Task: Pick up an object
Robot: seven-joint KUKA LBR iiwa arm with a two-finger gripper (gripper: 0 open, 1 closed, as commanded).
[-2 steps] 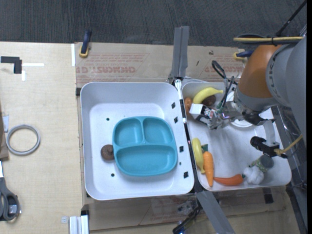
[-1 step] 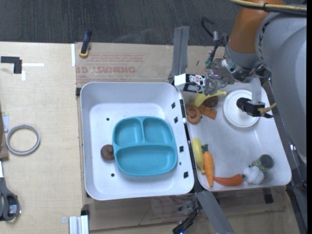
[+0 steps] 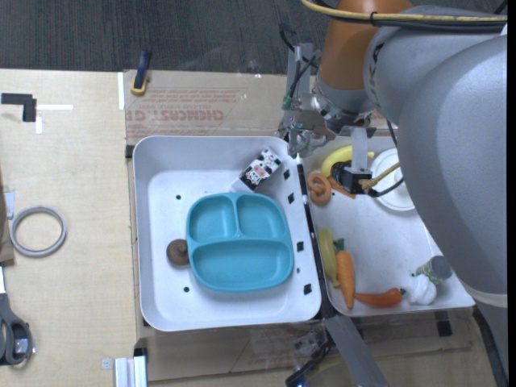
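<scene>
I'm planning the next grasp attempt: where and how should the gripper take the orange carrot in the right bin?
Take the orange carrot across its thicker upper half, coming straight down from above. It lies flat, pointing lengthwise down the right white bin, with a yellow piece close on its left, so the fingers should straddle its width carefully.

Arm [image 3: 435,95] reaching in, end effector [image 3: 300,139] lowered.

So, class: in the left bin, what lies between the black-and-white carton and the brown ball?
The blue divided plate lies between the carton and ball, seen in the camera view.
</scene>
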